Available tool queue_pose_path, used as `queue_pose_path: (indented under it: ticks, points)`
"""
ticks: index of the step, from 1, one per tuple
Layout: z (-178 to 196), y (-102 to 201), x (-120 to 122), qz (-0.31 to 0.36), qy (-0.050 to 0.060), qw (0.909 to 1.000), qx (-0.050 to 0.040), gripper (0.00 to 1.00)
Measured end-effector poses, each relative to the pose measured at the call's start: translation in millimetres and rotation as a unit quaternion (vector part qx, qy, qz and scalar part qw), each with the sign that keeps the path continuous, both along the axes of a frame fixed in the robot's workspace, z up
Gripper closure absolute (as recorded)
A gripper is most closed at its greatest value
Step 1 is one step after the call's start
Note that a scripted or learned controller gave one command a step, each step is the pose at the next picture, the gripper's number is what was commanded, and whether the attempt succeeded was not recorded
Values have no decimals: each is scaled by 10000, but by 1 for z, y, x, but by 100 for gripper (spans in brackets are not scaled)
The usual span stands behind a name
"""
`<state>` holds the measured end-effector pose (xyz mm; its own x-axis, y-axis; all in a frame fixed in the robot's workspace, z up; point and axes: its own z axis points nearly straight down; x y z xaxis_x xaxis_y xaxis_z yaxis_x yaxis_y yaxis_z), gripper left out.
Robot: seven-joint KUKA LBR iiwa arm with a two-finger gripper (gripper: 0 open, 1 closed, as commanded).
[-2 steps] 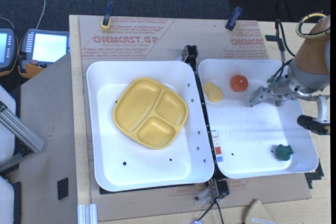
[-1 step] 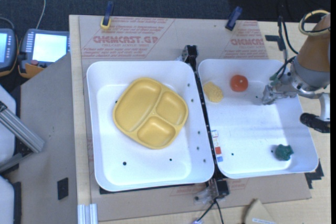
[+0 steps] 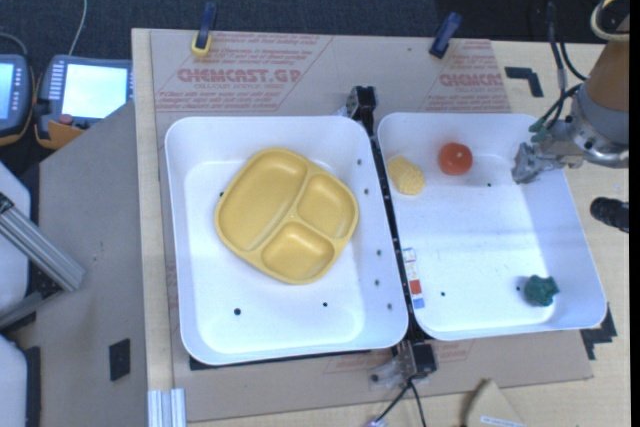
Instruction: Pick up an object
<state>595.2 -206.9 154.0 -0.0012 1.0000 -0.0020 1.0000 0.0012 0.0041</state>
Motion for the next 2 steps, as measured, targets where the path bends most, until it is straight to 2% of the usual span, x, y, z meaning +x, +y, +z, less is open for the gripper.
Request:
queue_pose_path:
  ticks: [2]
  points:
    - [88,-3,6,0,-6,10000,-3,100]
